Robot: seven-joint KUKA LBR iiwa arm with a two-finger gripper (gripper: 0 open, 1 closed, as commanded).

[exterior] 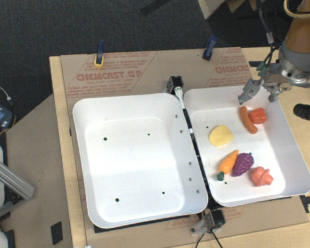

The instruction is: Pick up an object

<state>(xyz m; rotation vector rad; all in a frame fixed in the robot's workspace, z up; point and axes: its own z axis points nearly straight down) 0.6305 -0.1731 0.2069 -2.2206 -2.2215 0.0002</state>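
Grey metal with an orange band marks the arm (pixel 299 50) we see reaching in from the right, its wrist tilted down over the far right corner of the right bin (pixel 291 153). At its end the gripper (pixel 261 92) hangs with its two fingers spread apart, one toward the left and one toward the right, and we see nothing between them. It sits just above the far end of a sausage-shaped orange toy (pixel 247 120), which lies touching a red toy (pixel 258 115) near the bin's far right wall. Closer to the middle of that bin we find a yellow lemon (pixel 220 135). Toward the near side lie a toy carrot (pixel 227 163), a purple bunch of grapes (pixel 243 163) touching it, and a pink toy (pixel 261 176) just beside the grapes. To the left stands the left bin (pixel 93 152).
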